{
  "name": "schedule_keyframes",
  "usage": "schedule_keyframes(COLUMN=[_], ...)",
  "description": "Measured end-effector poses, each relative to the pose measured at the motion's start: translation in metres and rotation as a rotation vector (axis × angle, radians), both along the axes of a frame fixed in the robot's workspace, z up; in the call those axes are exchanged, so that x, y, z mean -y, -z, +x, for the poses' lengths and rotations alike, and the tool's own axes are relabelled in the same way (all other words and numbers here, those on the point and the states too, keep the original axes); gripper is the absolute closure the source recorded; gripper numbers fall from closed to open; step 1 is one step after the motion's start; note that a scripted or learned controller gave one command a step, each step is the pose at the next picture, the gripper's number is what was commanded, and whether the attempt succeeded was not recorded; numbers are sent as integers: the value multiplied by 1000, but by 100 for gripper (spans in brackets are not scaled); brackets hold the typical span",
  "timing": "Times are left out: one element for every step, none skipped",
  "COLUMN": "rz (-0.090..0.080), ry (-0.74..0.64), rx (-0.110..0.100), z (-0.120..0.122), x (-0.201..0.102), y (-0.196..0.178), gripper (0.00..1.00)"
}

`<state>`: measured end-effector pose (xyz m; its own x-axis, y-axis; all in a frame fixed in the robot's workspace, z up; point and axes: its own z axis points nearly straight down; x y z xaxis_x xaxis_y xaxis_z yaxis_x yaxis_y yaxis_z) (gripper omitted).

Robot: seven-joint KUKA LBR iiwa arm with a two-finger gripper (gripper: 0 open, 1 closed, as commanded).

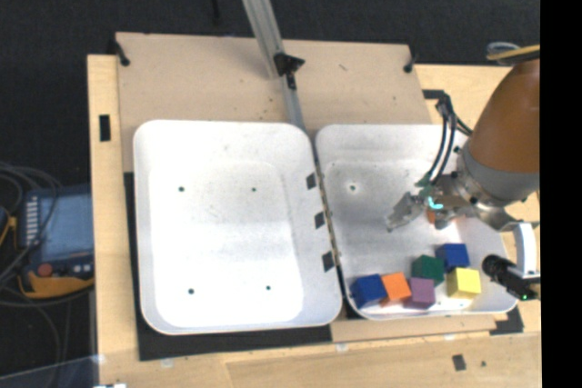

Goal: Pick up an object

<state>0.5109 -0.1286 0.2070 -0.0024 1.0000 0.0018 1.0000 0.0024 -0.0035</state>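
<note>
Several small cubes lie along the near edge of the right bin (364, 159): a blue cube (367, 289), an orange cube (396, 286), a purple cube (422, 291), a green cube (427, 268), a second blue cube (453, 255) and a yellow cube (465, 282). My gripper (411, 208) hangs over the middle of the right bin, up and to the left of the cubes and apart from them. I see nothing held in it. The orange-banded wrist (509, 136) hides the bin's far right side.
The left bin (227, 223) lies beside the right one, with small clips along the shared edge. A slanted metal rail (259, 4) rises from the back of the bench. A control pendant (55, 236) sits off the bench at left.
</note>
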Motion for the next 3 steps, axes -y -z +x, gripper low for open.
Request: schedule_keyframes(rz=[-1,-3,-4], ry=[5,4,4], rx=[5,-2,3], z=[1,-9,-9], x=[1,4,6], y=[-2,56,108], gripper=[0,0,0])
